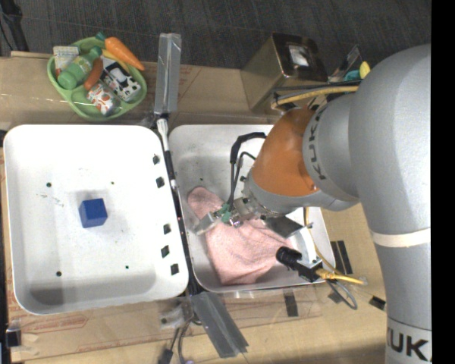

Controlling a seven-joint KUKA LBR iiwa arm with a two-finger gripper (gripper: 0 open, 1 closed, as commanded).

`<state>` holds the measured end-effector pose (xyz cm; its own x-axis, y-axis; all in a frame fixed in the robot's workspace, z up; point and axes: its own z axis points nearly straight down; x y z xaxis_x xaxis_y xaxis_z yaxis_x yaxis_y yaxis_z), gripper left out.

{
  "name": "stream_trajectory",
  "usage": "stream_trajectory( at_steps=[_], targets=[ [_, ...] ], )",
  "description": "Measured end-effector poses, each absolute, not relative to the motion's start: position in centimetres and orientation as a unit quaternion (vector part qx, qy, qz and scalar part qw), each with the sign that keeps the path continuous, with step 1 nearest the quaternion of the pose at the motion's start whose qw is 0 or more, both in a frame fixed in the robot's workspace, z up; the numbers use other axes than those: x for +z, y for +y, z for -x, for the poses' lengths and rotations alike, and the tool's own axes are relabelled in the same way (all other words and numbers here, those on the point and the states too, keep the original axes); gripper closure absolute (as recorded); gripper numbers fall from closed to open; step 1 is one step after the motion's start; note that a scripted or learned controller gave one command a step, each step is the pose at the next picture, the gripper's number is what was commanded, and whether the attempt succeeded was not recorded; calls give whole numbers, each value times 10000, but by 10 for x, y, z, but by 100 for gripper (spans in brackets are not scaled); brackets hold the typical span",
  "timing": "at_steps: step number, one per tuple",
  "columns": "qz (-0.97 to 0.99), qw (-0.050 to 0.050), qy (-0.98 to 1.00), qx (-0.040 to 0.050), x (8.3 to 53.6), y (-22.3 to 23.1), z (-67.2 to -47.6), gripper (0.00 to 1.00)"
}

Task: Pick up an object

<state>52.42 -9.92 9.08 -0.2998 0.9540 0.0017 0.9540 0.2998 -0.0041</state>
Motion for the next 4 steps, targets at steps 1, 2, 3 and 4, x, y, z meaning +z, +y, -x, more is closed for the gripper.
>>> stream_trajectory(
  at_steps=[1, 2, 3, 4],
  targets=[
    [5778, 4, -8162, 0, 192, -67, -512, 0],
    [6070, 26, -7947, 17, 110, -120, -517, 0],
    [5676, 7, -8233, -2, 92, -99, -501, 0],
    [5652, 12, -8250, 3, 102, -98, -502, 100]
  ],
)
